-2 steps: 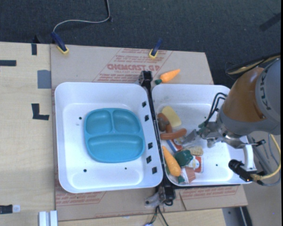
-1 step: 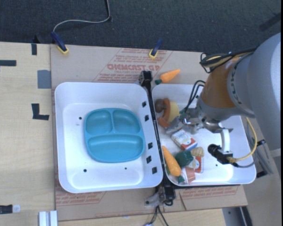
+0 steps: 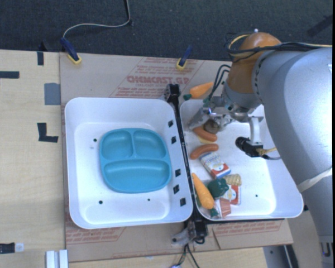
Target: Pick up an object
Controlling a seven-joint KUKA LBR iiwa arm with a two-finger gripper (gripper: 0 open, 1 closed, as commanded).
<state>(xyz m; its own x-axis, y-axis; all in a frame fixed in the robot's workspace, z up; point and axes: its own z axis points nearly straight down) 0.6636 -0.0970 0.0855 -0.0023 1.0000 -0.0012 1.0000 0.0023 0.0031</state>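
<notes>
The hand [image 3: 208, 118] is down in the back-left part of the right bin [image 3: 279, 197], right over a brown sausage-shaped toy [image 3: 204, 133]. From this slanted view I cannot tell how the hand is set or whether it has anything in it; its metal parts blur into the toy beneath.

That brown toy lies near the wall between the bins, and is the likeliest thing to take. It looks like a small moulded plastic piece: light, stiff, smooth and rounded, so probably a little slippery and apt to roll or squirt out if pinched near an end. Taking it across its narrow middle, with the grip square to its length, seems the safest hold.

Just in front of it lies a second, orange-red sausage [image 3: 204, 150]. Farther forward are a small red-and-white box [image 3: 214, 164], a carrot [image 3: 202, 190] along the dividing wall, and a green piece [image 3: 218, 187] among other small toys. Another orange piece [image 3: 201, 90] rests at the bin's back rim.

The left bin [image 3: 81, 166] holds a blue divided plate [image 3: 136, 159]. Both bins sit on cardboard [image 3: 128, 77] on the tabletop [image 3: 17, 166].
</notes>
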